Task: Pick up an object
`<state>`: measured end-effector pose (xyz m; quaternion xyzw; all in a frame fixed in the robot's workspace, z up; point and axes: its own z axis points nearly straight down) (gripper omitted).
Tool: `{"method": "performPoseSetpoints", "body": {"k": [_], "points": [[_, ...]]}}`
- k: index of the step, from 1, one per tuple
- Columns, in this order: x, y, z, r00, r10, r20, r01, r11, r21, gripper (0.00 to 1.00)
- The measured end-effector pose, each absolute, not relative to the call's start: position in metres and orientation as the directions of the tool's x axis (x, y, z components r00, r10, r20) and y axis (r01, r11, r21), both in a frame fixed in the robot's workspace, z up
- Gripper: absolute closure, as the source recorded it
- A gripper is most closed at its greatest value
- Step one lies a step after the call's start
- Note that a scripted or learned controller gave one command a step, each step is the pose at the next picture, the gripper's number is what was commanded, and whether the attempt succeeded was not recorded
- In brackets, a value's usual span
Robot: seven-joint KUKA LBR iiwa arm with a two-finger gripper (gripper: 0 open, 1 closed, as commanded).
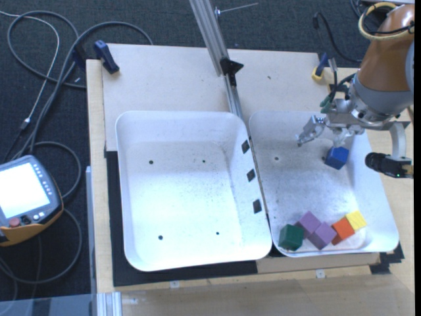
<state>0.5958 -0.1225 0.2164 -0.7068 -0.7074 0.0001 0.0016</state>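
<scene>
Blocks counted in the right bin (276,176): five. One blue block (337,157) sits apart from the rest in the upper half of the bin, near its right wall. Four lie clustered along the near edge: green block (291,236), purple block (316,229), orange block (343,229) and yellow block (356,220), left to right, touching or nearly touching one another.

Bins: two, white, side by side. Left bin (184,196) shows a speckled floor.

Gripper (325,135) hangs over the upper part of the right bin with its fingers spread apart: one finger (308,131) points left, the other stands just above the blue block. Nothing is seen between them. Whether the finger touches the block cannot be told.

Surroundings: a metal rail (210,31) runs diagonally down to the gap between the bins. Blue clamp (106,55) sits at the board's far left corner. A handheld pendant (23,196) and cables (46,51) lie on the floor to the left.
</scene>
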Motion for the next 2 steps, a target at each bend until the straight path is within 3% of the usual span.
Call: {"method": "performPoseSetpoints", "body": {"k": [1,2], "points": [[0.555,-0.208,0.16,0.007,1.0,0.002,1.0,-0.007,-0.008,0.0],[0.605,-0.214,0.096,-0.002,1.0,-0.002,1.0,0.002,0.001,0.0]]}}
